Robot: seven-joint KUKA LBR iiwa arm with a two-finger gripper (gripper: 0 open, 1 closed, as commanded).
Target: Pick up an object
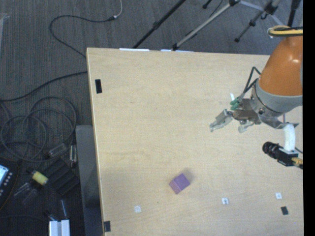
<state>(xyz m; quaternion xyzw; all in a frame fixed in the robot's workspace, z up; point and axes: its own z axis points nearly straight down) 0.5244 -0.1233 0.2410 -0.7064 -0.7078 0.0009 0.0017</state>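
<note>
Our hand (230,123) hangs open, gripping nothing; we see the purple block (179,183) well apart, lower left on the tabletop (147,112).

no legible text, labels, numbers or signs anywhere

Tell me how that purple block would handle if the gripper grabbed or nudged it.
The purple block looks boxy with flat faces, so it would probably slide on the wooden tabletop rather than roll. It appears small and solid, likely light and stiff. It sits skewed, so it might twist between closing fingers.
</note>
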